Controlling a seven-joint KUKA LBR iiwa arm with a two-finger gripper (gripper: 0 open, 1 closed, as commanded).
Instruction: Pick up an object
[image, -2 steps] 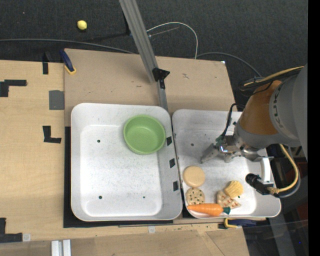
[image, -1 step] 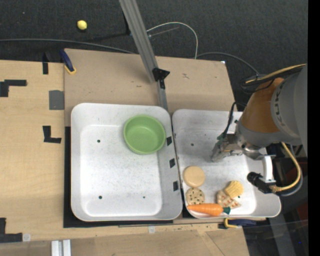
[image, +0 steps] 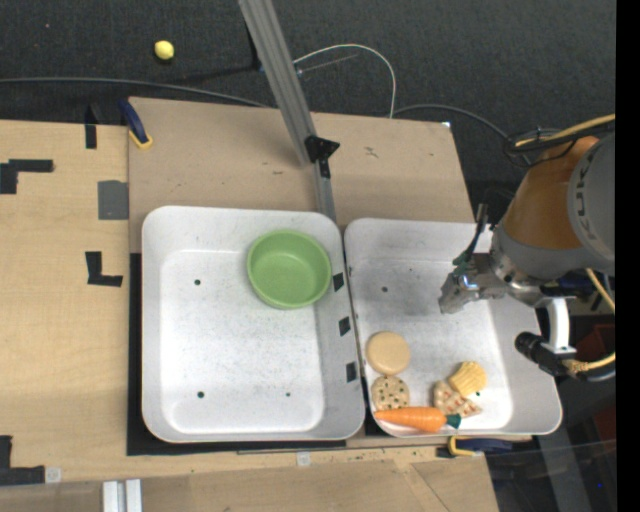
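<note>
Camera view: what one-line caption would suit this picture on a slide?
Arm's end effector hovers over the right bin above a bun, cookie, carrot and corn; green bowl in left bin.

Grey KUKA arm (image: 600, 215) with rounded metal casing, broad orange band just above wrist, thin yellow cable looping over the top. Small dark-grey metallic two-finger claw (image: 458, 292) at the tip. Black bracket and white curved piece below the wrist, yellow wire near it

A light wooden surface (image: 60, 330) stands on dark carpet floor (image: 460, 50); a small yellow ball (image: 164, 49) lies beyond its far edge.
</note>
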